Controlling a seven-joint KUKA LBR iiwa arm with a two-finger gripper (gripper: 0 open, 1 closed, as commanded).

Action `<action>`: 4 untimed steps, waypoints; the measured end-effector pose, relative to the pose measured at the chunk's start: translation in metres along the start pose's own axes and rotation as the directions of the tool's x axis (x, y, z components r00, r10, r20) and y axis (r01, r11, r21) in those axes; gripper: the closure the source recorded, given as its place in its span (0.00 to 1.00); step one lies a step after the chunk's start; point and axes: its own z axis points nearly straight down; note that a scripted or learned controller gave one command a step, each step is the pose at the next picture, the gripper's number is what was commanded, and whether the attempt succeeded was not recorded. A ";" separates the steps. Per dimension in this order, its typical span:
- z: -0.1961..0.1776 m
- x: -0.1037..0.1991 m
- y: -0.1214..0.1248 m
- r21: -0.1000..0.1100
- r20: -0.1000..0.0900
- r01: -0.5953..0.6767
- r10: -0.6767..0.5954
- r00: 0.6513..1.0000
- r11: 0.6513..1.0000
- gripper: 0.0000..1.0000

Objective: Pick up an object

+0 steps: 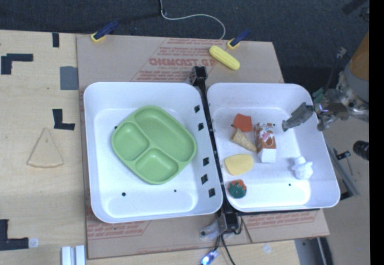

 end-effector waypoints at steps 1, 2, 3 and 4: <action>0.156 0.008 0.024 0.001 -0.001 0.002 -0.002 1.000 1.000 0.00; 0.172 0.046 0.080 -0.014 0.006 0.002 -0.002 1.000 1.000 0.00; 0.171 0.046 0.080 -0.018 0.005 0.000 0.000 1.000 1.000 0.00; 0.172 0.081 0.024 -0.018 0.007 0.000 0.000 1.000 1.000 0.00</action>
